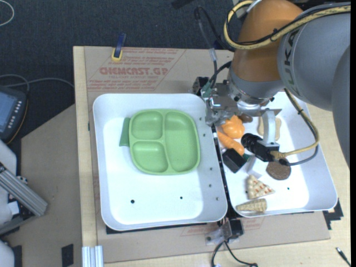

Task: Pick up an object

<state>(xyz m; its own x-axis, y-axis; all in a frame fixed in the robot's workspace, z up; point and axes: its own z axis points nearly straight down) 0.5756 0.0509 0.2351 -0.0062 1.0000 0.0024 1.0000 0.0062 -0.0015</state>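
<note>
Gripper (218, 113), at upper centre of the frame, over the upper left corner of the right bin (318, 168); whether it is open or closed, or has hold of anything, cannot be told. Orange object (231, 132) lies just below the gripper, against the bin's left wall. Small black block (233, 161) lies just below the orange object. Brown disc (278, 170) is to the right of the block. Two pale shell-like pieces (258, 188) lie near the lower edge of the bin. Left bin (161, 202) holds a green divided plate (164, 141), upper centre. Both bins rest on a printed cardboard sheet (133, 65).
</note>
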